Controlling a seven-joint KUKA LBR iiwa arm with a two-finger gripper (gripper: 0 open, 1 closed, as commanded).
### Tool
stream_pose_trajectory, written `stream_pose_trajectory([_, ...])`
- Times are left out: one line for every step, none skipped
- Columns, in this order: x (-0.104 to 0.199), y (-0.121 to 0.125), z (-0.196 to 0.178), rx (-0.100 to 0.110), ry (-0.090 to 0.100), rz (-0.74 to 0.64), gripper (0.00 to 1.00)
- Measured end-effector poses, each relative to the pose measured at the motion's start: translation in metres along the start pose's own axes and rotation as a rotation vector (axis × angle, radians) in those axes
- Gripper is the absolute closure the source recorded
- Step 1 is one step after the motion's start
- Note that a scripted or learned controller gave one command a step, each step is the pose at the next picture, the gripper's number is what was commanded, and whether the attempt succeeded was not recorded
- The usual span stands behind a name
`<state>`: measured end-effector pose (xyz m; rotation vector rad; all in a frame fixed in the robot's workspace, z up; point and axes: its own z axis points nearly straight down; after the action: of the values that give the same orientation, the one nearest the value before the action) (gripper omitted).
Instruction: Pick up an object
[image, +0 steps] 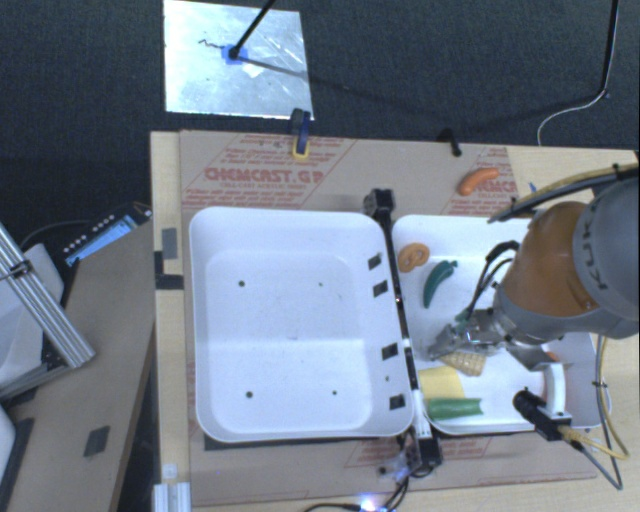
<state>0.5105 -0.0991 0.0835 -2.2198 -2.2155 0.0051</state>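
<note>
Across the bench board (265, 172) beneath two white bins, red lettering reads "CHEMCAST GP". Right bin (470, 232) holds one orange piece (413, 256), two green items (437, 281), one yellow block (441, 382) and one ridged tan item (466, 360). Gripper (452, 345) sits over the tan item; whether it grasps cannot be determined.

I can read "CHEMCAST GP" in red on the brown protective sheet (262, 172) covering the desk, behind the left bin; fainter repeats elsewhere are too blurred for me.
</note>
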Motion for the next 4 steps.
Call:
stream_pose_trajectory([0.001,0.005,-0.011,-0.009,-0.001,-0.004,1.0])
stream_pose_trajectory([-0.021,0.026,-0.109,-0.019,-0.006,-0.005,1.0])
stream_pose_trajectory([0.007,-0.027,-0.089,-0.003,0.001,-0.003,1.0])
stream_pose_trajectory([0.054,-0.012,-0.391,-0.028,-0.002,-0.01,1.0])
